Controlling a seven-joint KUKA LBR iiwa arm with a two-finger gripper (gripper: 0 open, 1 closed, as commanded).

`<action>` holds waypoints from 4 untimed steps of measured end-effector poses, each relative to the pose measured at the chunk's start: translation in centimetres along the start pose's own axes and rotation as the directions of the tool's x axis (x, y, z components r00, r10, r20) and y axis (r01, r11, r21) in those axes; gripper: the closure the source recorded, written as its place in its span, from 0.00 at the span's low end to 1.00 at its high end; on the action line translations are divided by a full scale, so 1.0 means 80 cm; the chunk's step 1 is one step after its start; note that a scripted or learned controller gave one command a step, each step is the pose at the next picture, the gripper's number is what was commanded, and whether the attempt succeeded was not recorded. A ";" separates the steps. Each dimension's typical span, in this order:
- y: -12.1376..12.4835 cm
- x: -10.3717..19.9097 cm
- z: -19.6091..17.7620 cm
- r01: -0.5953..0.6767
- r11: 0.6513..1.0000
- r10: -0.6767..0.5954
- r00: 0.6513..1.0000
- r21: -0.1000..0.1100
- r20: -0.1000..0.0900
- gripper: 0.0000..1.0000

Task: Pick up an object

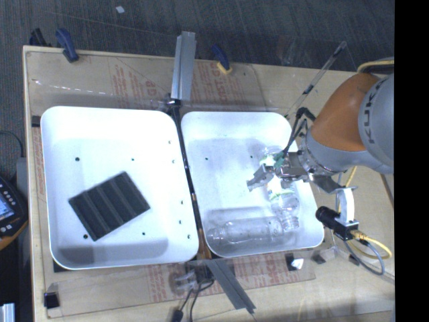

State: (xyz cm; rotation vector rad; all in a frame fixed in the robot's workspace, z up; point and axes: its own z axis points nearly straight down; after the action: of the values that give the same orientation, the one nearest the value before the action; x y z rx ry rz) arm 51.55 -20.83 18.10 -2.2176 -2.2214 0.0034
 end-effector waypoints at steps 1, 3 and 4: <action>0.080 0.004 0.104 0.030 1.000 -0.030 1.000 0.004 -0.007 0.00; 0.020 0.011 -0.020 0.247 0.969 -0.247 0.969 -0.001 -0.001 0.00; 0.027 0.073 0.017 0.080 0.997 -0.080 0.997 0.000 -0.001 0.00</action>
State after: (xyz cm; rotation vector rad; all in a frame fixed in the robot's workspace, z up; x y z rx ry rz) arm 53.67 -14.95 16.73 -2.1261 -2.3086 0.0019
